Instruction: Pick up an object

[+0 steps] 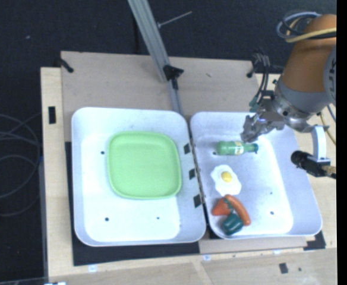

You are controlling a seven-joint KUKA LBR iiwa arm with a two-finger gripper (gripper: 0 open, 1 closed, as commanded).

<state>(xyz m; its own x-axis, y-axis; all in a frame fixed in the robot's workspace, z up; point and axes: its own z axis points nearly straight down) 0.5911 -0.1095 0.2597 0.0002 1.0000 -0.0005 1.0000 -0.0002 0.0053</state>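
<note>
The table was light brown and held two white bins side by side. The left bin held a big light green plate, which lay flat near the middle. The right bin held the small things.

The arm was grey and orange, and it reached in from the right, over the far right part of the right bin. A grey pole slanted down from the top toward the place where the two bins met.

The end effector hung low at the far side of the right bin, just beside the right end of a green bottle. The bottle lay on its side. The end effector was dark and small there, so I could not tell if it was wide or narrow, or if it touched the bottle.

Closer to the front lay a toy fried egg. Near it, at the front of the bin, were a red-orange toy and a dark green toy, touching each other.
</note>
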